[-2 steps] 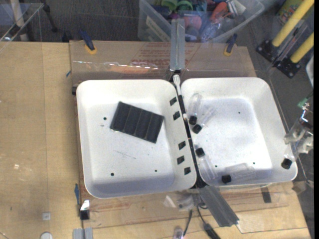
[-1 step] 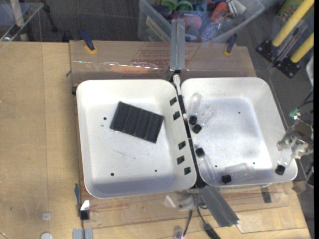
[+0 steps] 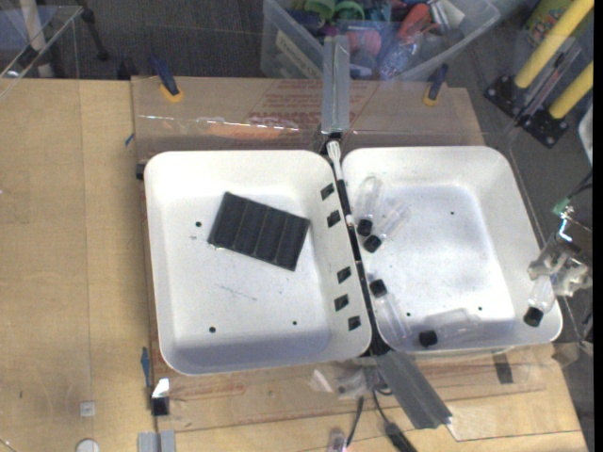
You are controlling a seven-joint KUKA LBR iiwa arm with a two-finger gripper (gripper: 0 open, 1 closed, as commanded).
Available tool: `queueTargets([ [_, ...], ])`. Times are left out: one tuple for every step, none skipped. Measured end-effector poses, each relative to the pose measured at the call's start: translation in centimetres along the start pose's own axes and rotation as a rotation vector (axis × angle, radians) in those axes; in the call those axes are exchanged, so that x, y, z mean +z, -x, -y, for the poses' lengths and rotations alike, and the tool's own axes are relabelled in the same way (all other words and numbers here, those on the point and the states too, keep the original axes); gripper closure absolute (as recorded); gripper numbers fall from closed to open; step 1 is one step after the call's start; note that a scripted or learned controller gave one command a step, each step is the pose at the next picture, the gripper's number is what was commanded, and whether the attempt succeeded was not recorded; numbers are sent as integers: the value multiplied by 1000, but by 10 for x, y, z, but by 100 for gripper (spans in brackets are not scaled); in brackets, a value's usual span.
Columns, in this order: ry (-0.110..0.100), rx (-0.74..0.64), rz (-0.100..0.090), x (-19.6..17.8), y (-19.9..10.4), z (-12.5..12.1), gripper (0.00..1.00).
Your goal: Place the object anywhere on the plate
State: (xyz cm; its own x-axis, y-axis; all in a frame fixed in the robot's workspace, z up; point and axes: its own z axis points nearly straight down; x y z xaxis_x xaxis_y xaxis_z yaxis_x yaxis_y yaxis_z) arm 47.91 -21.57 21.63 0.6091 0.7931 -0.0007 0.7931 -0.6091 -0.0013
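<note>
The claw (image 3: 558,269) hangs at the far right of the view, just over the outer rim of the right bin (image 3: 490,172). The frame's edge cuts it off, so whether it is open or closed cannot be told, and nothing can be seen gripped in it. Very little of the arm behind it comes into frame.

Several clear tubes with black caps lie in the right bin. The nearest tube (image 3: 450,328) rests along the front wall. Another capped tube (image 3: 378,288) lies against the divider. A small cluster of tubes (image 3: 377,217) sits near the divider towards the back. All are well apart from the claw, and the middle of the bin floor between them is bare white.

Across the divider, the black ribbed plate (image 3: 259,231) lies flat and askew in the left bin (image 3: 179,337). It touches no wall and carries nothing. Small black squares (image 3: 338,273) run down that bin's right wall.

A metal rail (image 3: 334,73) runs back from between the bins. A sheet with reddish print (image 3: 283,111) lies behind them, its print too blurred to read. Two blue clamps (image 3: 168,87) stand by that sheet. Beyond is a clear tub of coloured toys (image 3: 377,12). The wooden surface (image 3: 66,252) stretches off to the left.
</note>
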Motion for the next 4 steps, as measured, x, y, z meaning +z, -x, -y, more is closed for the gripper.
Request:
queueTargets([
  [0,99,0,-25,1,-1,100],
  [0,64,0,-37,1,-1,100],
  [-3,35,0,53,-1,2,100],
  [-3,27,-12,128,-31,-16,100],
])
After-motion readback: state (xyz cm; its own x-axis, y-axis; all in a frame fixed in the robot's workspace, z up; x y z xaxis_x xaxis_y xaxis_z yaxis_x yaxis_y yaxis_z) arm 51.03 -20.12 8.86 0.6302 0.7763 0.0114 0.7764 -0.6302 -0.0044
